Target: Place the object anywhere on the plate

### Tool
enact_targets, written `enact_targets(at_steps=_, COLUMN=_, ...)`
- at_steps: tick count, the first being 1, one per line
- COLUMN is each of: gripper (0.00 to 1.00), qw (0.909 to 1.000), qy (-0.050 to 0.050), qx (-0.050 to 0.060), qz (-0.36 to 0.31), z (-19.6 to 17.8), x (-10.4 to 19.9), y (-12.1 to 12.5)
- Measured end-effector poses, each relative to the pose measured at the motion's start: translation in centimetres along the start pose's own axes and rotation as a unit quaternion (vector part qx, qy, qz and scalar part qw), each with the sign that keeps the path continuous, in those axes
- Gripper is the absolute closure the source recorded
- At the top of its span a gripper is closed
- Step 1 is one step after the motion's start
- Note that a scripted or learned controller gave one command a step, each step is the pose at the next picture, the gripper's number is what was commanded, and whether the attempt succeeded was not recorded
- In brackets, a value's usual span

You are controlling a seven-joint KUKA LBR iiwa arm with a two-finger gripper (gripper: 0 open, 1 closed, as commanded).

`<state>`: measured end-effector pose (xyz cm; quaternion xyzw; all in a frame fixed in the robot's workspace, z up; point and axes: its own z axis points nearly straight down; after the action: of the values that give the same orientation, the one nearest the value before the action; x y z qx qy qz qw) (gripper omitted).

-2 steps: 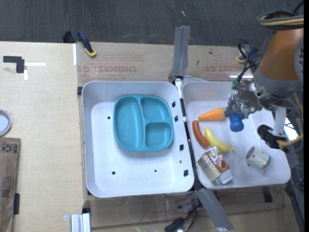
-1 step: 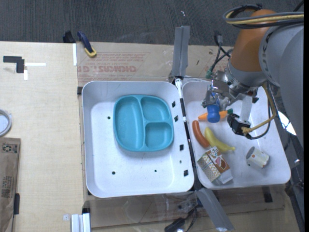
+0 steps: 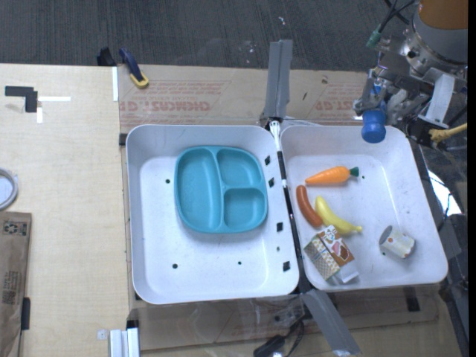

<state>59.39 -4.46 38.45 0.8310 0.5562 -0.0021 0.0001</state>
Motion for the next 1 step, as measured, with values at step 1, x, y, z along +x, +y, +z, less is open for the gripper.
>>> enact_targets(at_steps=1, gripper=1.00, qw=1.0000, qy=0.000, qx=0.001, qz=0.002, z=9.79, x=3.32, y=-5.42)
